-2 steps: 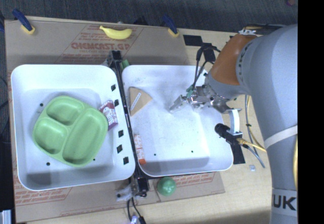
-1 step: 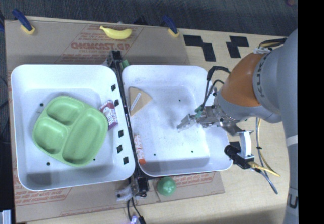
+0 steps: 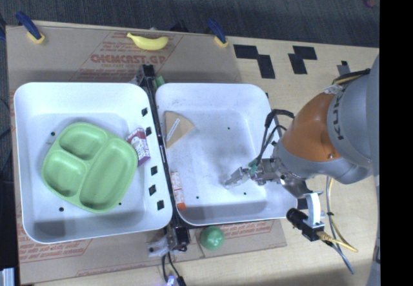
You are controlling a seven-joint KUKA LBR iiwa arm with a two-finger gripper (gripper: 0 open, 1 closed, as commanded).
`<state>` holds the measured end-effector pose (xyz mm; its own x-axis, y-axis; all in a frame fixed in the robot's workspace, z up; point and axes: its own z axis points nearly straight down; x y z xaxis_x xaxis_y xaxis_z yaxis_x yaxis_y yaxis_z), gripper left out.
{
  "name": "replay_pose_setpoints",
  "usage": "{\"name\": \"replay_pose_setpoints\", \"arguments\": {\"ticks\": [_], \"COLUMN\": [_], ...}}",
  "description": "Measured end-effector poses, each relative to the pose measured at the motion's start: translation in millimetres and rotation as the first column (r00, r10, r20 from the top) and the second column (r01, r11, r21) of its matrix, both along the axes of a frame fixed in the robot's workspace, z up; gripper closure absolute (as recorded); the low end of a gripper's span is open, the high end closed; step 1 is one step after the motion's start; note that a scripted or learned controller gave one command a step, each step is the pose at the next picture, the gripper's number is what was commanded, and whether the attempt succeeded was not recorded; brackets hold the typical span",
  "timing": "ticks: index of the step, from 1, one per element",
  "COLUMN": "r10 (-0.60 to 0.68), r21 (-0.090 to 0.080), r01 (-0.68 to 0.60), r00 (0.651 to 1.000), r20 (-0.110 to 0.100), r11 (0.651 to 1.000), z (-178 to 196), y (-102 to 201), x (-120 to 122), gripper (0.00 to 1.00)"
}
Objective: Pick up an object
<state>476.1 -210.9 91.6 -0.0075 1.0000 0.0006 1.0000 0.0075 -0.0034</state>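
Observation:
My gripper (image 3: 236, 177) is low inside the right bin (image 3: 213, 92), near its front right part, with the grey arm and orange band (image 3: 308, 135) reaching in over the right wall. Nothing shows beside the gripper on the bin floor. A tan wedge-shaped piece (image 3: 177, 128) with a thin white stick across it lies at the bin's back left. A narrow orange and white item (image 3: 177, 190) lies along the left wall near the front. In the left bin (image 3: 26, 149) sit a green divided plate (image 3: 89, 166) and a small dark red packet (image 3: 139, 143).
A green ball (image 3: 211, 237) rests on the cardboard in front of the right bin. A yellow banana (image 3: 148, 40) lies behind the bins. Blue clamps (image 3: 217, 30) hold the cardboard's back edge. Cables hang from the wrist at the front right.

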Motion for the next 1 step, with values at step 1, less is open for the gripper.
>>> {"name": "replay_pose_setpoints", "arguments": {"ticks": [1], "r10": [0.001], "r21": [-0.001], "r01": [-0.001], "r00": [1.000], "r20": [0.001], "r11": [1.000], "z": [0.1], "y": [0.1], "x": [28.3], "gripper": [0.00]}}
